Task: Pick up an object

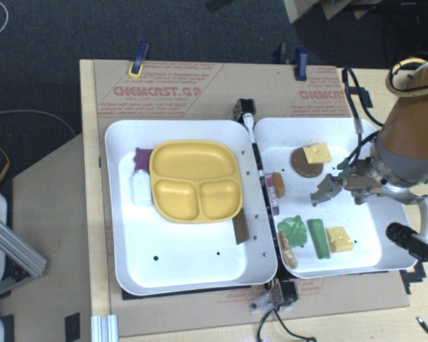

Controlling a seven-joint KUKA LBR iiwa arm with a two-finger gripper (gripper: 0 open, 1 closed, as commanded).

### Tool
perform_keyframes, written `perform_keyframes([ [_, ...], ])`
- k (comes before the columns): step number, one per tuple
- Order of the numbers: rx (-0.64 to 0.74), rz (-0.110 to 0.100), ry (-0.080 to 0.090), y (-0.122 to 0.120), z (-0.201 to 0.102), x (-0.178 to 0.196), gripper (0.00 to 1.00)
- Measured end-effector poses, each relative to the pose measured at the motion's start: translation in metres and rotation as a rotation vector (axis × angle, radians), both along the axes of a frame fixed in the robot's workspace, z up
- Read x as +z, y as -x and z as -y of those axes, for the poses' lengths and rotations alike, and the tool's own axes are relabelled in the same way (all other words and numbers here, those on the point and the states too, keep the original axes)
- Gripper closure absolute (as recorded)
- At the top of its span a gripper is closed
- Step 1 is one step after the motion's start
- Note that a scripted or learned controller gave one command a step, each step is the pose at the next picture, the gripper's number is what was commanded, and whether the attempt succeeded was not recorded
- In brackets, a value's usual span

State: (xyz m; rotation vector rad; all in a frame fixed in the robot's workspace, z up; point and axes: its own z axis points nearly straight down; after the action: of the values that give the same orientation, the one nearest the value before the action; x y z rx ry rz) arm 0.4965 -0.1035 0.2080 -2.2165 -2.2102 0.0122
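Two bins; my gripper (328, 189) hangs over the right bin (357, 130), and I can't tell how its jaws stand. Nothing looks held. Left bin (121, 191) has the yellow divided plate (196, 180), too wide and slick to pinch. Better targets, all in the right bin: green stick (317, 238), probably light rigid plastic, grab across its narrow width; yellow block (340, 239) just beside it, small, boxy, easy.
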Motion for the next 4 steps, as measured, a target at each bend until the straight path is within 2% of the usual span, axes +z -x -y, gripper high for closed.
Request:
perform_keyframes([
  [1,0.003,0.013,0.002,-0.003,0.000,0.006,0.00],
  [3,0.001,0.005,0.000,0.007,0.013,-0.097,0.00],
  [4,0.002,0.011,0.000,0.007,0.012,-0.123,0.00],
])
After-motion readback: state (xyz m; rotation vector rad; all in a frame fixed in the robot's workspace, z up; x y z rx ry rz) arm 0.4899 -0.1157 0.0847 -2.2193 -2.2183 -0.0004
